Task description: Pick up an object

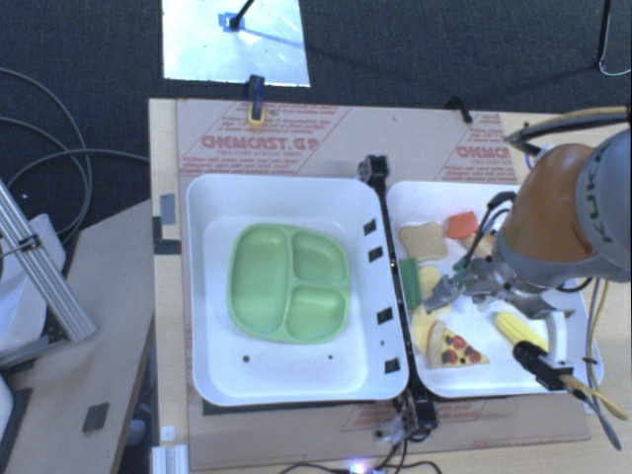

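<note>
The left white plastic bin [212, 294] holds a green plastic plate with three sections [289, 282]. The right white bin [449, 388] holds a tan toast slice [423, 239], an orange block [462, 226], a pizza slice [456, 349] and a yellow corn cob [519, 330], whose long side runs from 10 to 4 o'clock. The metal gripper [441, 299] hangs over this bin; I cannot tell its state.

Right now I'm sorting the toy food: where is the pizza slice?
The pizza slice lies in the right bin near its front edge, just left of the corn cob and below the gripper.
</note>
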`<state>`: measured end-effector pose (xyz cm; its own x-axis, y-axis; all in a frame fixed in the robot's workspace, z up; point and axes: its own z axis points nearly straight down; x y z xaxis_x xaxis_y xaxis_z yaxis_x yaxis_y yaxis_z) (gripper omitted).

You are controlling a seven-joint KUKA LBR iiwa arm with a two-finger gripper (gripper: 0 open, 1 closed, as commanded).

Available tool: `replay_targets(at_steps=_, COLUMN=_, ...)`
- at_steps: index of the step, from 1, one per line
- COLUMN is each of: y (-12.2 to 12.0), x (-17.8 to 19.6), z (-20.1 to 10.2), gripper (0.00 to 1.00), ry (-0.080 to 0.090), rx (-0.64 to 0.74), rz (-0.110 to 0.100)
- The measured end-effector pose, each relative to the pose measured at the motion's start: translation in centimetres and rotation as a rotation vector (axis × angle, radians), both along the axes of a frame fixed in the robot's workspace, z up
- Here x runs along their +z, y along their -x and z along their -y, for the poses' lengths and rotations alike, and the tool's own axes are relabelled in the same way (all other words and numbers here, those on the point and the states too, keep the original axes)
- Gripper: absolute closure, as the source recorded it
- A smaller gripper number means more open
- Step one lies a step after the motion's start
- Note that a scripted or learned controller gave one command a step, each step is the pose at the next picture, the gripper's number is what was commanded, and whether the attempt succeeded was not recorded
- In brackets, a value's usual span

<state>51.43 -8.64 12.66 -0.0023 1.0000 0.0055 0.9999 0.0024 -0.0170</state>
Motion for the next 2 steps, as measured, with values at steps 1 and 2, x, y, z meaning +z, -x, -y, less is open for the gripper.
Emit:
replay_targets(at_steps=1, y=0.19, x=-0.89, z=0.08, gripper=0.00, ry=0.004, rx=-0.001, rz=0.014)
replay_targets(at_steps=2, y=-0.36, x=0.01, z=-0.33, gripper=0.00, ry=0.005, rx=0.001, rz=0.017)
